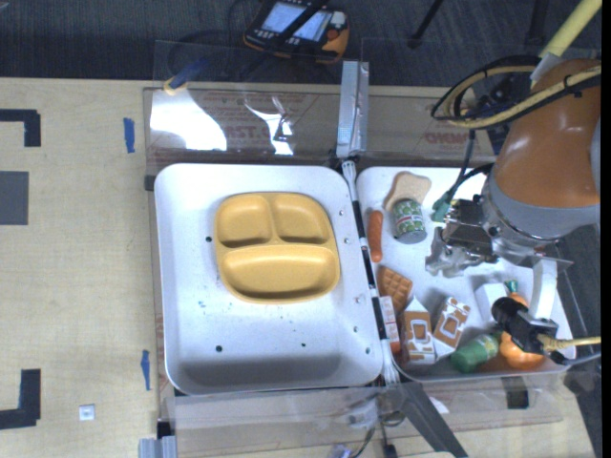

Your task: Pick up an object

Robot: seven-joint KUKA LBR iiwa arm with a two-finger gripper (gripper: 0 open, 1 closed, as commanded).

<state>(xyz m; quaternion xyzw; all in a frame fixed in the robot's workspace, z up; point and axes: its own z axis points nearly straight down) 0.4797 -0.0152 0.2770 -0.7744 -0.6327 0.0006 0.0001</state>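
Objects for picking lie all together in the right bin (pixel 417 251), and not one of them is between the claw's tips, so the task is not yet done.

The arm (pixel 549 160) is the biggest thing and it leans over the right edge of this bin. The left bin (pixel 181 256) on the counter (pixel 76 256) carries a yellow tray (pixel 277 246) with three sections, placed a little toward its far edge.

In the right bin, a bread slice (pixel 409 187) is at the far left corner, and a green can (pixel 409 219) touches it on the near side. A red sausage (pixel 375 235) lies along the left wall. A waffle (pixel 393 284) is further toward the near edge on the same wall. Two small boxes (pixel 417 332) (pixel 452 321) stand just beside each other at the near edge. A green piece (pixel 473 353) and an orange piece (pixel 520 351) are close to the near right corner.

The claw (pixel 456 251) hangs over the middle of the bin, beside the can and apart from the boxes. I cannot tell if it is wide or narrow, because the metal parts are too tangled to read.

To do this step well, I think it is better to choose one piece that has free space on two sides. The can looks like the nearest one, but it is round, so the claw should come straight down with the can in its middle. The boxes are crowded, and a descent there may push the neighbours instead of taking one.
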